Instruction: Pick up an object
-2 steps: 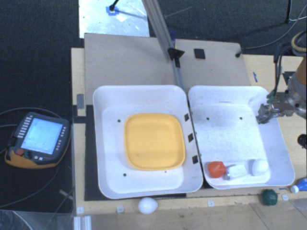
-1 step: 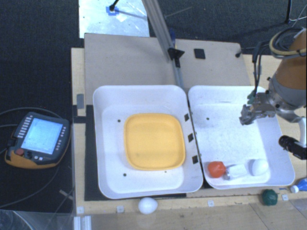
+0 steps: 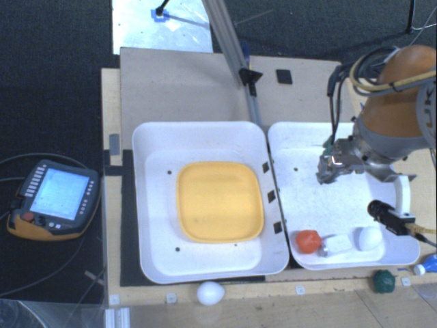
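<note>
Hovering over the upper middle of the right bin, the gripper hangs from the grey arm above bare white floor, with nothing visible between its fingers; whether they are spread or pressed together cannot be told from this slanted view. The likely things to pick lie along the near edge of the same bin, well apart from the gripper: a small red object at the left, a small whitish piece just beside it, and a white egg-shaped object further right. All three look small and probably light. The red object seems slightly lumpy and perhaps soft, so a pinch across its middle would likely hold. The egg shape looks smooth, rounded and probably hard, so it may squirt out of a two-finger pinch unless taken across its widest part. Both sit close to the bin wall, which leaves little room for a finger on the near side. The left bin holds a yellow square plate, broad, flat and stiff, hard to grasp except at its rim.
</note>
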{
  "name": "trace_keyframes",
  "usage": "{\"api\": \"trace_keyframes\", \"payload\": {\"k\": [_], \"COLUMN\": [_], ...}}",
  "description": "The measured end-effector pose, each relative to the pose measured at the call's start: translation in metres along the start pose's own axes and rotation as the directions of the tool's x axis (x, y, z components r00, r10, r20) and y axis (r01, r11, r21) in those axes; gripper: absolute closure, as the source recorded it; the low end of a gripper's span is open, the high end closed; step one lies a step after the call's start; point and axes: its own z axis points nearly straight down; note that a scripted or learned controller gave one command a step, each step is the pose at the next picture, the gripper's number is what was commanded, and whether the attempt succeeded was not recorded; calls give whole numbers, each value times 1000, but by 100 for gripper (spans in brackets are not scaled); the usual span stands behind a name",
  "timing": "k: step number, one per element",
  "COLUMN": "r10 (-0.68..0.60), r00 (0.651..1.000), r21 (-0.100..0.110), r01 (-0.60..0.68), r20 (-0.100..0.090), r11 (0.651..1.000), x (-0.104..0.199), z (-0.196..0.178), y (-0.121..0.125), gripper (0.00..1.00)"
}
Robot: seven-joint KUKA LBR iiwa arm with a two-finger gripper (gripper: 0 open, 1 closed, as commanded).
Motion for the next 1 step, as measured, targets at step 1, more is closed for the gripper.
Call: {"api": "trace_keyframes", "payload": {"k": [1], "r10": [0], "r00": [1000], "r21": [-1], "r01": [0], "r20": [0], "r11": [1000], "x": [43], "z": [-1], "y": [-12], "gripper": [100]}}
